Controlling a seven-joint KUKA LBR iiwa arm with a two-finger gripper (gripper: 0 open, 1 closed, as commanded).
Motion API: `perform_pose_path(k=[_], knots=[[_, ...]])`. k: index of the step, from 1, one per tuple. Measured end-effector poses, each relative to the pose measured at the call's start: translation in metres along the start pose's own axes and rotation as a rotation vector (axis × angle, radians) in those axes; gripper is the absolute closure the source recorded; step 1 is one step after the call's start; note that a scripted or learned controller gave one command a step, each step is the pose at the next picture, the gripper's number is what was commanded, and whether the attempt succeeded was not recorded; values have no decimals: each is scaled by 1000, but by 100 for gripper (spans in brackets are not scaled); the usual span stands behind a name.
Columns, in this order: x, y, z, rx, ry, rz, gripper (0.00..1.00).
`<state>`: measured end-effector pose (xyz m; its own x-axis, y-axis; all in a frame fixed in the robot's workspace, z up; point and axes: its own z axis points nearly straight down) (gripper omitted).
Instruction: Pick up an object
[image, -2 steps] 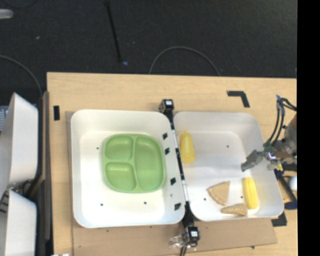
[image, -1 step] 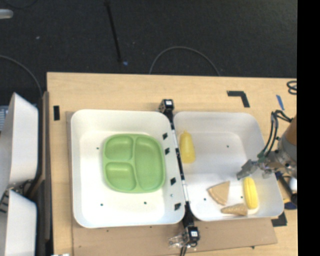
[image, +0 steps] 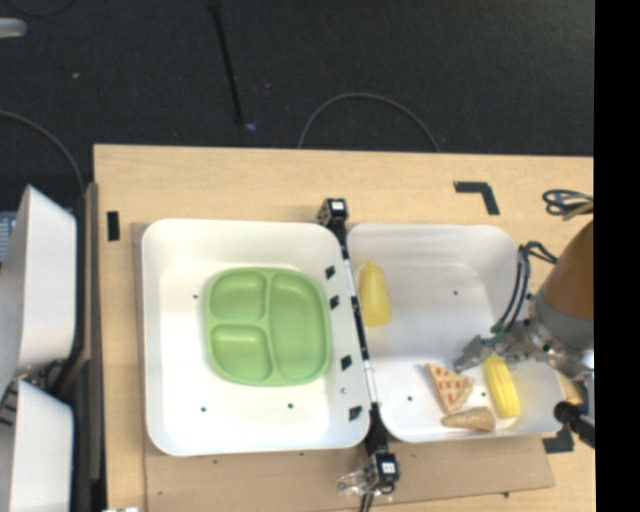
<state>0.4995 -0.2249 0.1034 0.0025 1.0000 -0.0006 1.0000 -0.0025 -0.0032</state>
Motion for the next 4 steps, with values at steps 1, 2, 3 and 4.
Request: perform_pose_path(k=[1,2,3,4], knots=[[-1,2,-14,-8,-2,4,100],[0,3,-58,-10,-2,-6,100],[7,6,-106,-10,-2,-7,100],[5,8,-154,-11,-3,-7,100]])
